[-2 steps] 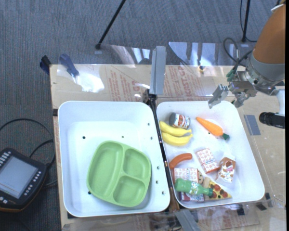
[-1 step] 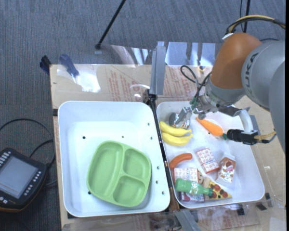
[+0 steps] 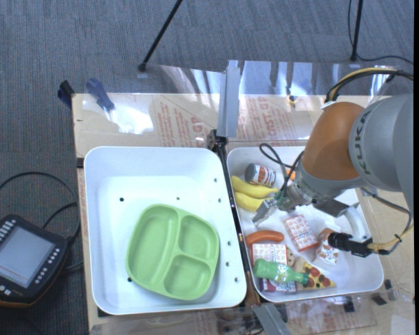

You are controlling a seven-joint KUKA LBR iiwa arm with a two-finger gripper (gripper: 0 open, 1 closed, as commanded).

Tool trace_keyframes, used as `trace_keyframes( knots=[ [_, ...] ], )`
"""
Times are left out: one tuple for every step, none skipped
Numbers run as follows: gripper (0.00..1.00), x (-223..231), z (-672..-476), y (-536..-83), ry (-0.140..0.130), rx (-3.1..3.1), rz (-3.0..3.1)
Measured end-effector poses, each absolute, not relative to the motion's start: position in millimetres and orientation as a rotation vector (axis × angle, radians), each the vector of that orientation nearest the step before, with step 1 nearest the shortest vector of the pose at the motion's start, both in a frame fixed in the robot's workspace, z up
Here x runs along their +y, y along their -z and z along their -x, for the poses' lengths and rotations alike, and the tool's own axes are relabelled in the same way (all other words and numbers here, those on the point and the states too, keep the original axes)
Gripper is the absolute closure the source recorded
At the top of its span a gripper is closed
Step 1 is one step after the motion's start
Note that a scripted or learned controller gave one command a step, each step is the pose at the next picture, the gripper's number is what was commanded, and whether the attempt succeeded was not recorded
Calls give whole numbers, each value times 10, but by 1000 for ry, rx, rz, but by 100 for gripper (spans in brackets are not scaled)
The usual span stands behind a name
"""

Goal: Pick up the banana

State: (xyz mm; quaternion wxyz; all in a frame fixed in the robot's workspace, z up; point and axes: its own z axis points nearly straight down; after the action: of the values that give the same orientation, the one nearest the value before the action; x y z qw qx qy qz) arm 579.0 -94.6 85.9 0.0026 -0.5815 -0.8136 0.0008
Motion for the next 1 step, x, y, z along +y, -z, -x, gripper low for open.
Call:
trace_keyframes(
  knots=[
    [0,-1007,-6362,-829,-28,-2637,1661]
  ],
)
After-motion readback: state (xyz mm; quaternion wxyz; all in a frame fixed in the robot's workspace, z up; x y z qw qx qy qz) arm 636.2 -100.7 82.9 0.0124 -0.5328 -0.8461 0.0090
